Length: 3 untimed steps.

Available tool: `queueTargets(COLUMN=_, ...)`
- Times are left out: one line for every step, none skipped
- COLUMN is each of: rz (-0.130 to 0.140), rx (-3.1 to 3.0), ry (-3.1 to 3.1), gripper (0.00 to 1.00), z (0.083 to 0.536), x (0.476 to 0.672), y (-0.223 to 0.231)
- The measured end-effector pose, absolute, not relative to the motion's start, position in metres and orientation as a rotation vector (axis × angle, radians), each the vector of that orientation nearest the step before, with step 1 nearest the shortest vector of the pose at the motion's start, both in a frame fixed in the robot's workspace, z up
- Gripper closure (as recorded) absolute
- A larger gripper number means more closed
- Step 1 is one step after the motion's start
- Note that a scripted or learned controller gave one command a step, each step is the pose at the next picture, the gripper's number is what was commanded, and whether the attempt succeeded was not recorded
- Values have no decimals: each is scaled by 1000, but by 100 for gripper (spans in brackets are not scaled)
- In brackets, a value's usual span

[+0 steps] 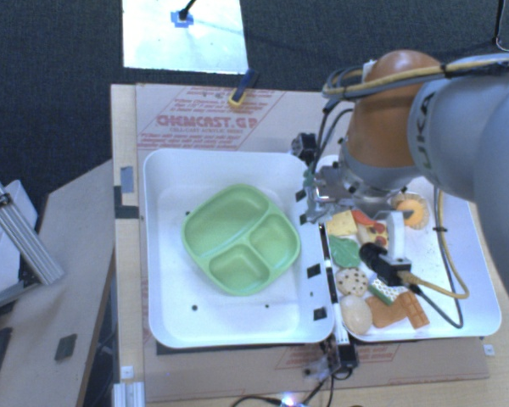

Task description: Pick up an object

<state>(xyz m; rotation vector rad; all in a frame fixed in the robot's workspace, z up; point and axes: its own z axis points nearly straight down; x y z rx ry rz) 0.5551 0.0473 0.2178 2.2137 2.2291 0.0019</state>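
The right bin [479, 308] holds several toy foods. Along its left side lie a yellow cheese wedge [340, 224], a green leaf piece [345, 251], a speckled cookie [350, 281] and a pale round bun [356, 314]. Near the front lies an orange-brown waffle piece [400, 312]; further back sits an orange and yellow round item [414, 211]. My gripper [366, 217] hangs low over the back left of this bin, just above the cheese wedge and a small red and yellow piece [374, 227]. The wrist hides most of it.
The left bin [165, 312] holds a green divided plate [241, 238]. A dark ridge with clips [321, 261] separates the two bins. The grey arm [479, 134] crosses above the right bin's back right. Cardboard [208, 121] lies behind the bins.
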Motion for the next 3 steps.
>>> queueTargets(rz=4, rx=2212, ry=2231, gripper=100, z=232, x=540, y=93)
queueTargets(rz=0, rx=2215, ry=2228, gripper=100, z=228, x=527, y=113)
queueTargets(rz=-1, rx=2221, ry=2222, gripper=100, z=217, x=532, y=96)
